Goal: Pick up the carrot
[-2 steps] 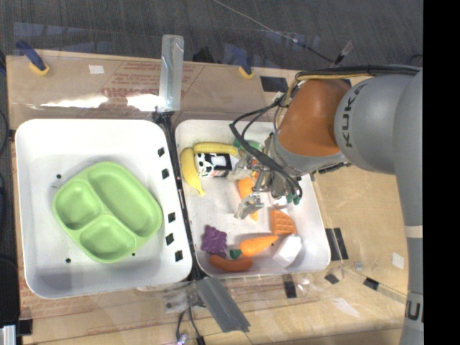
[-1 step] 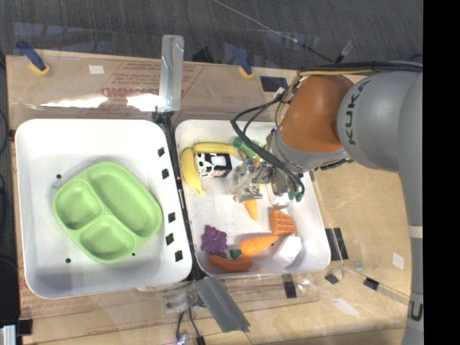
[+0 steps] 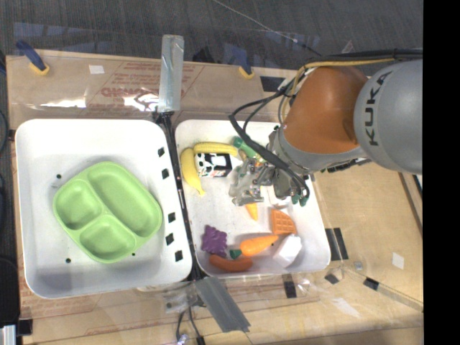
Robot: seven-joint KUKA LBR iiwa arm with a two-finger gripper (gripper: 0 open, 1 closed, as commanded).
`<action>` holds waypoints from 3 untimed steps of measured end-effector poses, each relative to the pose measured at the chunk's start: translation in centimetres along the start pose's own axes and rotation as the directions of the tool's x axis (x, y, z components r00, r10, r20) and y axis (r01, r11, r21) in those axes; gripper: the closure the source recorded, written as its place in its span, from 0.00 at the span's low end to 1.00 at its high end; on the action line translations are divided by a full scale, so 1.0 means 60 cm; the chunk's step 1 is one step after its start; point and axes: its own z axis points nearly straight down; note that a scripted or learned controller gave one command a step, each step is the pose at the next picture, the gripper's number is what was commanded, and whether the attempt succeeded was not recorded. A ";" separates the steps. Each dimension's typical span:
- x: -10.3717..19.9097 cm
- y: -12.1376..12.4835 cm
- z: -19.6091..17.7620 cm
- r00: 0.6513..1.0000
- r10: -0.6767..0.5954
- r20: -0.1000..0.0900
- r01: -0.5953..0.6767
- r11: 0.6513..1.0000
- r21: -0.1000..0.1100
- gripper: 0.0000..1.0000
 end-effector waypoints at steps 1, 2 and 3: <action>0.011 -0.047 0.063 0.941 -0.338 -0.010 0.338 0.941 -0.004 1.00; 0.002 0.160 -0.005 0.886 -0.464 -0.002 0.464 0.886 -0.005 1.00; -0.096 0.173 -0.142 0.933 -0.359 0.001 0.359 0.933 0.000 1.00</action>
